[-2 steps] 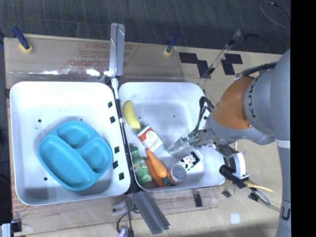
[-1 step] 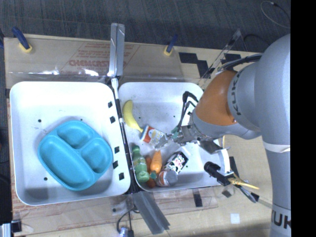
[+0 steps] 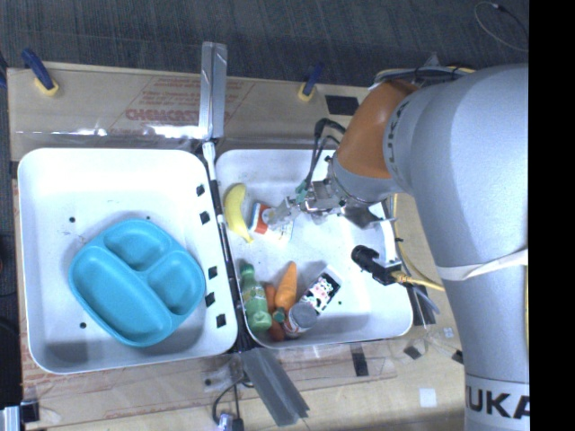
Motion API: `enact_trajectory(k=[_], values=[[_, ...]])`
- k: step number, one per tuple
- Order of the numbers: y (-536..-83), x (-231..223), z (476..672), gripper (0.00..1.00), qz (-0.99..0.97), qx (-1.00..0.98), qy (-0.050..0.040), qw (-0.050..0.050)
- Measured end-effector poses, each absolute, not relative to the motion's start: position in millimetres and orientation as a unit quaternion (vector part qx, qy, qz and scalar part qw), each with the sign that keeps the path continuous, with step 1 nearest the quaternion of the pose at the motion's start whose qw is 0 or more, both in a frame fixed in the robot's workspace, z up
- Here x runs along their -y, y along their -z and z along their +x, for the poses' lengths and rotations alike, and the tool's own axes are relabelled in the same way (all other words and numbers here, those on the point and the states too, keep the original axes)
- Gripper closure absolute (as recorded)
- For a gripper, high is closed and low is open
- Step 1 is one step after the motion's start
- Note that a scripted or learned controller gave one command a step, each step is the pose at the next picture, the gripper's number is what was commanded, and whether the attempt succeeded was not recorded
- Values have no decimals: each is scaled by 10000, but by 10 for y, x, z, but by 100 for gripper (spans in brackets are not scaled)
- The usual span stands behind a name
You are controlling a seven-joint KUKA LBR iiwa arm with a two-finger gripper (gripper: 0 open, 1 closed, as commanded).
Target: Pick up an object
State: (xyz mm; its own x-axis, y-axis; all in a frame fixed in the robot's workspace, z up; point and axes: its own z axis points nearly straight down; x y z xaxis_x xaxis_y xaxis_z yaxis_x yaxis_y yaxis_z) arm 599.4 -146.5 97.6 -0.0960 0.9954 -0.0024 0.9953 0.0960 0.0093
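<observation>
The grey arm comes in from the right and bends over the right bin, which stands just beside the left bin on the table. The left bin holds a blue divided plate. In the right bin, the pincer hangs low over the far part. How far it is open cannot be told, and nothing is seen in its hold. Just to its left lies a small white and red packet, the nearest thing. A little more to the left is a banana, its long axis running from far to near, along the bin wall. A carrot, a green bottle and a small patterned box lie at the near side, well apart from the pincer. The packet seems the likely target, a short move left and down.
</observation>
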Motion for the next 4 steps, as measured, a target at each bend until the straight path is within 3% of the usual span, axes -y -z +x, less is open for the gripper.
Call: enact_trajectory(k=[1,2,3,4], values=[[-1087,1438,6007,100,6690,-7433,-37,36],[-1086,1435,6007,0,6688,-7434,-36,33],[-908,1197,5150,0,6382,-7699,8,-22],[-1465,969,5563,0,5949,-8038,3,-10]])
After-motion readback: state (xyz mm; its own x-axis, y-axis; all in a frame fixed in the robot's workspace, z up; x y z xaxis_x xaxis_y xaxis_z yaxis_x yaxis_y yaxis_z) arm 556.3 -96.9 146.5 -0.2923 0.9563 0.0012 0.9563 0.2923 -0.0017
